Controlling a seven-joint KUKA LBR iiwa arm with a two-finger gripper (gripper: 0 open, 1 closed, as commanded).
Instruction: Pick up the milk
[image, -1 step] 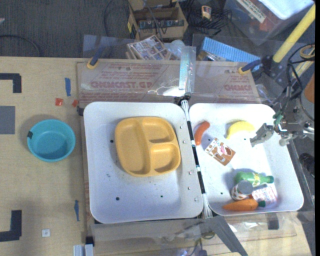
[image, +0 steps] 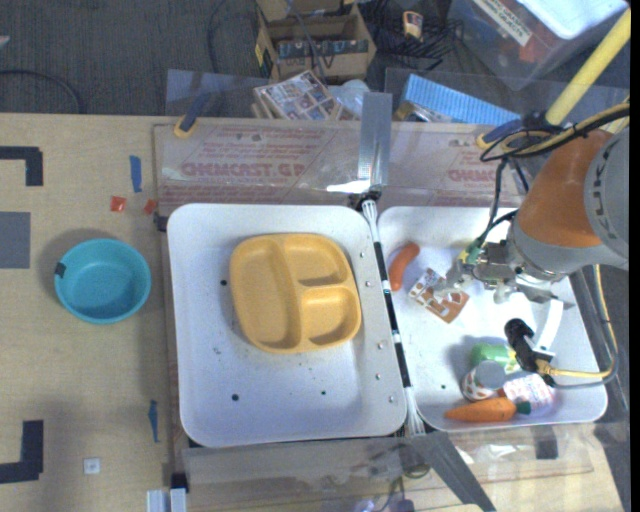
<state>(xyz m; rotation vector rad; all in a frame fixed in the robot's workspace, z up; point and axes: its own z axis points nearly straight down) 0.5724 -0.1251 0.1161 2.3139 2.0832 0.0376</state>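
- The milk (image: 440, 296), a small white carton with brown print, lies in the right bin (image: 440, 235), left of the bin's middle, with bare floor all round it.
- The gripper (image: 478, 268) hangs at about 2 o'clock from the milk, just beside it. The view does not show it touching the carton, and I cannot tell whether the tool is spread or pressed together.
- A short orange piece (image: 403, 265) lies at 10 o'clock from the milk, near the bin's left wall and apart from the carton.
- At 5 o'clock from the milk, a cluster sits in the bin's near corner: a green thing (image: 490, 353), a round grey thing (image: 480, 380) touching it below, a carrot (image: 482, 410) along the front wall, and a pale pinkish thing (image: 532, 392) at the carrot's right end.
- At 9 o'clock, the left bin (image: 200, 360) holds a yellow divided plate (image: 295, 292).
- Further towards 9 o'clock, a blue bowl (image: 102, 280) stands on the bench (image: 60, 180), well apart from both bins.
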